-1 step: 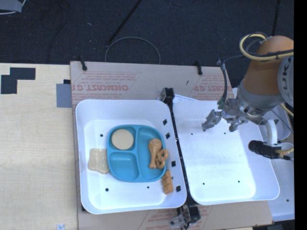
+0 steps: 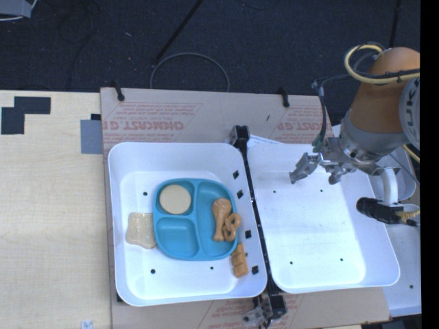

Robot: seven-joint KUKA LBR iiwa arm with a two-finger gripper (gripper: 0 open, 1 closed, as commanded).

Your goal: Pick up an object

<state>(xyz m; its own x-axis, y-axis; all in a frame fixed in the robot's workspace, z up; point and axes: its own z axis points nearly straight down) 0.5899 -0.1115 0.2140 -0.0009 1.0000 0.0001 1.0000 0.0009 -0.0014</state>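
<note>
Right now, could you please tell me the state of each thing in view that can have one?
Gripper: open, holding nothing, above the right bin.
Blue tray: flat in the left bin.
Round cracker: in the tray's upper-left compartment.
Pretzel pieces: in the tray's right compartment.

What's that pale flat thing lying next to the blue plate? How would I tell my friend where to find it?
Start at the left white bin, which holds a blue divided tray. Just outside the tray's left edge, on the bin's floor, lies the pale tan, roughly square slab, like a slice of bread. The other food pieces are rounder or knobbly and darker, and they sit in the tray or off its right corner.
</note>
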